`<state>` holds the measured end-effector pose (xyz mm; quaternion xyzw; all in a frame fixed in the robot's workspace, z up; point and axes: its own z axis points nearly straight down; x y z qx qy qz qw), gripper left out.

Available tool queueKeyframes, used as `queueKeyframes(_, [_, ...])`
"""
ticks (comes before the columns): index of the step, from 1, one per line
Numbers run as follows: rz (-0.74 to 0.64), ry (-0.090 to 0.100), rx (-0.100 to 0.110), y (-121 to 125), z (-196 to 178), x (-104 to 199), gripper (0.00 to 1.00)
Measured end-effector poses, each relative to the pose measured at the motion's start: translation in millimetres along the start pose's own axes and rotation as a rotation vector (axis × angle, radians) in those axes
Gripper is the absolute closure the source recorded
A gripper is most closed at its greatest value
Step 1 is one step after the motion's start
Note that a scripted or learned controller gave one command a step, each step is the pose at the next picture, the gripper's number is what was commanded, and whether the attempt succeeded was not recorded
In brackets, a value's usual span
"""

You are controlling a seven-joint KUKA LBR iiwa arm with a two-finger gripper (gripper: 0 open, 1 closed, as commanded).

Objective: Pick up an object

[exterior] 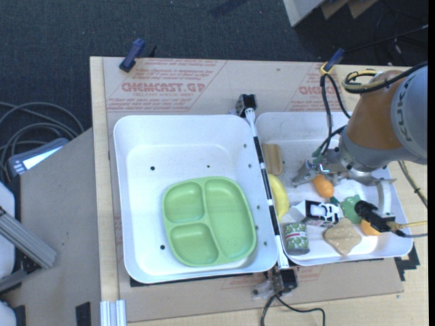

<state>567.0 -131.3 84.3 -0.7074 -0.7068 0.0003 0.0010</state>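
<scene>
Arm [384, 124] reached in over the right bin's [299, 122] far right part, wrist low above the clutter; gripper [325, 172] sat near the bin's middle, state impossible to tell. Just beside it lay a small orange object [325, 187]. Banana [278, 194] rested along the bin's left wall, wooden block [273, 158] beyond it, a green-patterned can [296, 238] at the near left corner, tan sponge-like piece [342, 236] by the near edge. Left bin [136, 141] carried a green divided plate [207, 220] toward its near side.
</scene>
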Motion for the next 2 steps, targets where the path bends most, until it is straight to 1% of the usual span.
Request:
queueKeyframes(1, [0.001, 0.000, -0.002, 0, -10, 0, 1.00])
queueKeyframes(2, [-0.003, 0.000, -0.005, 3, -130, 71, 1.00])
